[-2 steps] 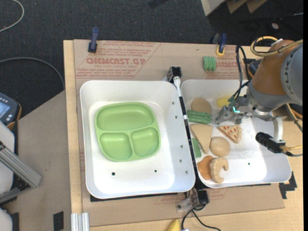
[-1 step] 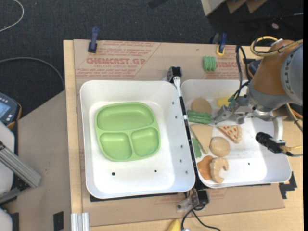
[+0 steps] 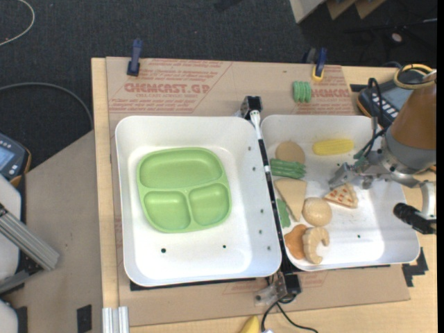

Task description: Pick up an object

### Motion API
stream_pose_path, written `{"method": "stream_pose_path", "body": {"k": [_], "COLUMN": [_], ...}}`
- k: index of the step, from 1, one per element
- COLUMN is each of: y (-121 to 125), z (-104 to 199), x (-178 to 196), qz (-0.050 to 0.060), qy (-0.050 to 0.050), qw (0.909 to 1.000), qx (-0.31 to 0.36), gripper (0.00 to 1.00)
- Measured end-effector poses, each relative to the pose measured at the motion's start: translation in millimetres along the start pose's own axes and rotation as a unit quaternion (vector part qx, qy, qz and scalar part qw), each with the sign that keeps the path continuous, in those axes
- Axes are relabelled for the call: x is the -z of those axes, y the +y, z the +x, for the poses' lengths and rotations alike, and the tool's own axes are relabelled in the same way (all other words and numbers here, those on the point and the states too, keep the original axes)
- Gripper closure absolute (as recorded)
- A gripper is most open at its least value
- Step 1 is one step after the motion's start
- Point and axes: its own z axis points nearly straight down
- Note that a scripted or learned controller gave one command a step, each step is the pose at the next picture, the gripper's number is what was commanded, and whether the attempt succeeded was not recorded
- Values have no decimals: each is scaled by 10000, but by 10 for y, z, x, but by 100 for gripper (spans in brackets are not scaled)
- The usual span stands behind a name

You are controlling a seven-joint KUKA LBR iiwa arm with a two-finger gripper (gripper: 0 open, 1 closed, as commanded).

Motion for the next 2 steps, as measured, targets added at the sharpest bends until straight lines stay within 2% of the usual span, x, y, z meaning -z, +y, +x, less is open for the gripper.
{"method": "stream_pose_path", "body": {"k": [1, 2], "y": [-418, -392], "z": [217, 201], "x": [-22, 90], "qz": [24, -14], "qy": [-58, -79], "qw": [10000, 10000], "qx": [-26, -31], "gripper": [0, 100]}}
